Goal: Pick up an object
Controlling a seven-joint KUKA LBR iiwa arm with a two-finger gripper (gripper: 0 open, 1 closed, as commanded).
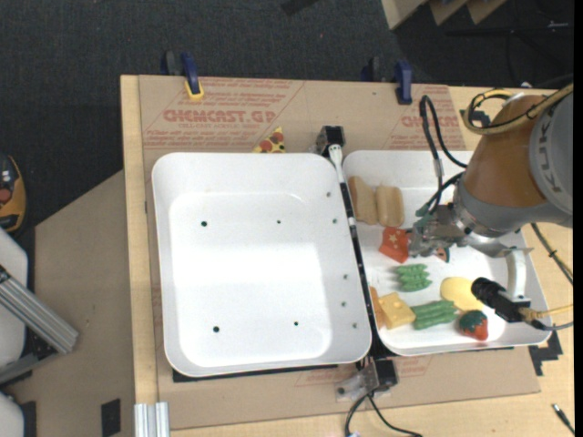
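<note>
Over the right bin (537,271) in the camera view, the gripper (430,237) hangs low beside the red piece (394,243), just above the green piece (413,276); whether its jaws are spread or pressed together cannot be told. Nothing is seen pinched. Risk: the items lie crowded, so a descent could strike two at once or push the red piece aside, yielding an empty grasp.

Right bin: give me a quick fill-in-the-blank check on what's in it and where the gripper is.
1. The gripper hovers over the ____ bin.
2. The item nearest the gripper, the red toy, lies to its ____ in the view.
3. The two tan bread pieces lie near the bin's ____ edge.

Missing words: right; left; far
</note>
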